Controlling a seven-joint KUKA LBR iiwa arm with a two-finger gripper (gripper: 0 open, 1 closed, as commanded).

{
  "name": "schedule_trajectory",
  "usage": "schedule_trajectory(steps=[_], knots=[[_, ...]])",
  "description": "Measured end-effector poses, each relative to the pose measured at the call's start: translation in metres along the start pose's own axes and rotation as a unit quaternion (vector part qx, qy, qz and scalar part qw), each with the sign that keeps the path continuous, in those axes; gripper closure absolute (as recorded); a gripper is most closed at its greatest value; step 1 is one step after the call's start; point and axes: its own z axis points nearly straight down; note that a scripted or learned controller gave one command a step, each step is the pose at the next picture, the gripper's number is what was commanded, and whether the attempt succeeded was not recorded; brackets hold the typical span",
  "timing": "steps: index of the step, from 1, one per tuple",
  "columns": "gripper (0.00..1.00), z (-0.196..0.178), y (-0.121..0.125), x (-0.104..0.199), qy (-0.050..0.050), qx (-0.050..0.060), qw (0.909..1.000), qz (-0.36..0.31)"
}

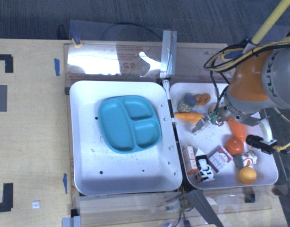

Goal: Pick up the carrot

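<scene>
Hovering gripper (200,125), fingers apart, just right of the carrot (188,117); closing off-centre could roll it away.

Arm (265,79) cut off at right

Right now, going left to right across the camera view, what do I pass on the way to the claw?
Left bin's bare floor → blue divided plate → the rims where the two bins meet → carrot → claw at the carrot's right end.
</scene>
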Motion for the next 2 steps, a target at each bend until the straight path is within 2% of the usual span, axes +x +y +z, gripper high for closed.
schedule_trajectory(steps=[1,2], knots=[[0.00,0.011,0.050,-0.008,0.000,0.000,0.9887,-0.150],[1.00,0.000,0.050,-0.008,0.001,0.001,0.9887,-0.150]])
